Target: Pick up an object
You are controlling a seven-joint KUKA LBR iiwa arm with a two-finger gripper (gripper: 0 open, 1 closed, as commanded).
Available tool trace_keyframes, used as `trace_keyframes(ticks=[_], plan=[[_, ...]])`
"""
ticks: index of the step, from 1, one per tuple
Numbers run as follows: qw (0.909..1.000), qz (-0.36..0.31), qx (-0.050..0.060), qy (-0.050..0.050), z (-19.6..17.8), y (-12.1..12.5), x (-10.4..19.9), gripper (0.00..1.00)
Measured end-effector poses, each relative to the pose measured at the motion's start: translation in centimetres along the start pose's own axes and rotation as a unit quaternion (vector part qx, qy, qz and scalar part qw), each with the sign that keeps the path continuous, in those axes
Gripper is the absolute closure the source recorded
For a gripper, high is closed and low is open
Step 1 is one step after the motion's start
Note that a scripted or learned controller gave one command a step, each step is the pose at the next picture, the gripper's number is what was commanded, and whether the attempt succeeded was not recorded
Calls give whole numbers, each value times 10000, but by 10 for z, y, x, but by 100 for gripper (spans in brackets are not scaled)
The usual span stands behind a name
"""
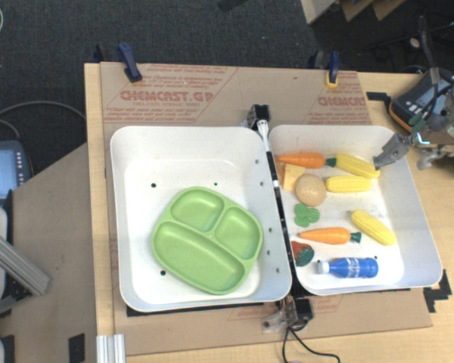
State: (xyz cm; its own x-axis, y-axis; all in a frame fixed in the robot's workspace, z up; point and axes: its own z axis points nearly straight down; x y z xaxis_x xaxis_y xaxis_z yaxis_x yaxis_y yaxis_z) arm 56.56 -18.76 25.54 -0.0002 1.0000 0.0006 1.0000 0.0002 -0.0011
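Note:
The right bin (pixel 408 225) holds several toy foods: a carrot (pixel 303 159) at the top, a yellow corn cob (pixel 357 165) beside it, a second cob (pixel 349 184), a cheese wedge (pixel 290 177), a beige egg-like ball (pixel 311 190), a green broccoli piece (pixel 306 215), another carrot (pixel 329 236), a third cob (pixel 373 227), a red piece (pixel 303 254) and a blue bottle (pixel 350 267). My gripper (pixel 388 154) hangs over the bin's upper right, its tip just right of the top corn cob. I see nothing held in it.
The left bin (pixel 136 172) carries a green divided plate (pixel 206 238). A black divider with a clamp (pixel 260 119) runs between the bins. Blue clamps (pixel 129 61) hold the cardboard base at the back edge. The arm's wrist (pixel 431 116) sits past the right bin's far corner.

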Motion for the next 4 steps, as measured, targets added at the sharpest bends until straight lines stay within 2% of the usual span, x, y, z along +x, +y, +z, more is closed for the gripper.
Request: trace_keyframes(ticks=[1,2,3,4], plan=[[10000,19,80,22,158,-34,-22,0],[10000,5,18,10,172,-40,-19,0],[10000,7,-12,-5,160,-39,-20,100],[10000,-34,-6,8,172,-15,52,100]])
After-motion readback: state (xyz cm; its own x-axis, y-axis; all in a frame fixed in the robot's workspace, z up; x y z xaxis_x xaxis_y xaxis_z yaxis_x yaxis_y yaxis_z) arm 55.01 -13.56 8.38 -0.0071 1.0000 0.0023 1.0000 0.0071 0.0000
